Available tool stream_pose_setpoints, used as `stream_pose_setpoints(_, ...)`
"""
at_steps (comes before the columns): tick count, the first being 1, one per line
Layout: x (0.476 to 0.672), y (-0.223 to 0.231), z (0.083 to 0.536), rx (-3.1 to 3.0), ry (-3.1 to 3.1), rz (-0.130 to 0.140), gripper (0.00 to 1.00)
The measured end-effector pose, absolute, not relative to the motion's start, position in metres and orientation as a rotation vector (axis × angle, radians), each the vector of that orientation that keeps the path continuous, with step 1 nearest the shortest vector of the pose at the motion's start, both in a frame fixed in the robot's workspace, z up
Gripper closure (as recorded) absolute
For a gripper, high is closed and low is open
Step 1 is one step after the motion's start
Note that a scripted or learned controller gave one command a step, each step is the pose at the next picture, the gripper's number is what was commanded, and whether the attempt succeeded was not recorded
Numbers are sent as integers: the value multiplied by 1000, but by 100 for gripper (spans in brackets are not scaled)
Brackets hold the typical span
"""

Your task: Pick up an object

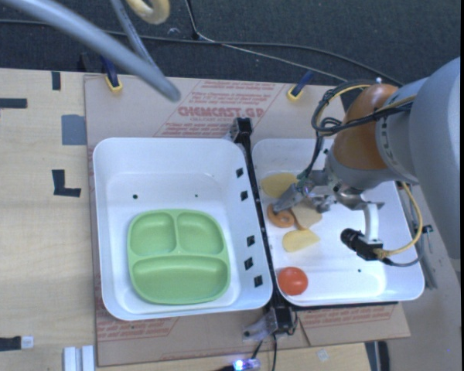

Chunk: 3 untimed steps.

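Bins sit side by side on the worktop (39, 207): the left bin (108, 161) holds a green divided plate (178, 255), the right bin (398, 284) small food pieces. The end effector (282, 205) hangs just above an orange-brown ring piece (280, 217), its grip state unreadable; a pale yellow wedge (300, 240) lies just right.

Both white bins, the left (108, 168) and the right (394, 284), look like smooth, slightly glossy plastic. The green tray (178, 255) is matt plastic. The bench (31, 230) shows pale wood grain, under a sheet of brown printed cardboard (216, 107). The arm (425, 130) has a smooth grey shell and a glossy orange band (363, 130). The red ball (293, 280) is shiny.
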State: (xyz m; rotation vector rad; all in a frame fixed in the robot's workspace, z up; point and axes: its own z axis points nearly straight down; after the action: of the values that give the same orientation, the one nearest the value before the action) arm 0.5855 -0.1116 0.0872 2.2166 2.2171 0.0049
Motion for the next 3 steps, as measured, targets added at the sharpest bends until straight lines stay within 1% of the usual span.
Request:
stream_pose_setpoints(1, 588, -109, 100, 2212, 2220, 13, 100)
stream_pose_setpoints(2, 591, -109, 163, 2217, 2221, 3, 100)
stream_pose_setpoints(3, 590, -102, 224, 2216, 2221, 5, 100)
